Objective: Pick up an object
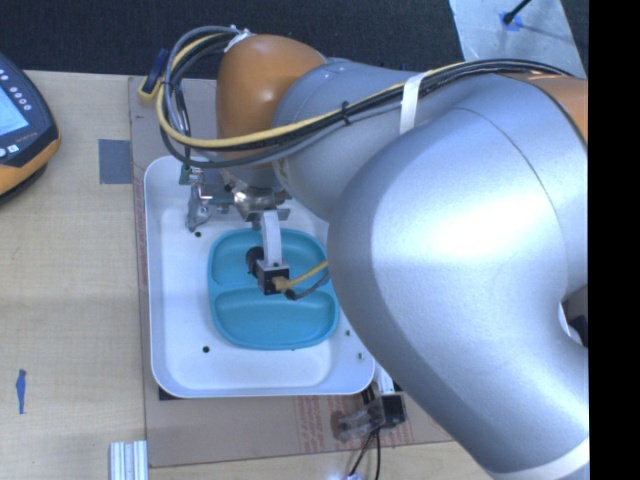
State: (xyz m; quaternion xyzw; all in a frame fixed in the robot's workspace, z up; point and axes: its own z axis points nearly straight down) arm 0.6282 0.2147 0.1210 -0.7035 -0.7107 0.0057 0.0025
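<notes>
Plastic, likely light, stiff and slick, the blue divided dish (270,320) in the white bin (170,358) wants pinching at its rim; how wide the gripper (205,208) stands I cannot tell.

No writing can be read anywhere; the screen of the pendant (18,118) is too blurred.

Divided dish (265,323) in the bin (175,318), arm (450,248) overhanging from the right
</notes>
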